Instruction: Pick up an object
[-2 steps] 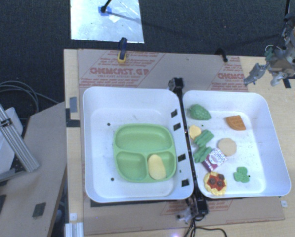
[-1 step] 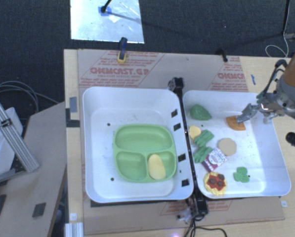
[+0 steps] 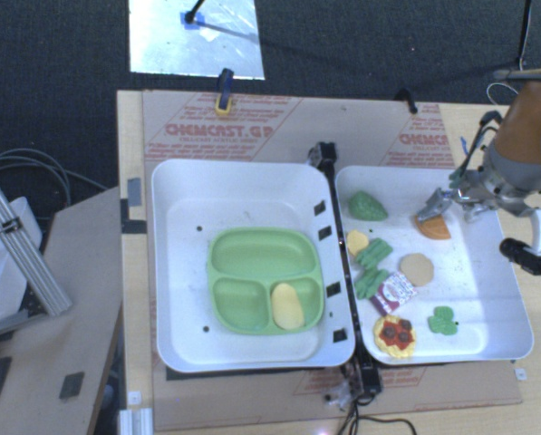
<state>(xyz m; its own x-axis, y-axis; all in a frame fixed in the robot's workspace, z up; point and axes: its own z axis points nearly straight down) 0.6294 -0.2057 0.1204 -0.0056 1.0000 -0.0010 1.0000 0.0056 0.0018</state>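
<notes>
Right now my tool (image 3: 438, 208) sits over the orange slice (image 3: 435, 228) in the right bin (image 3: 515, 320); can't tell if it's open or closed. Risk as I judge it: flat slice near the wall slips out, or fingertips skid off it.

Even, bright overhead light washes the white bins (image 3: 243, 184) nearly flat, with soft, faint shadows. A metal sheet (image 3: 196, 25) at the top glares strongly. Detail is slightly soft and grainy throughout.
</notes>
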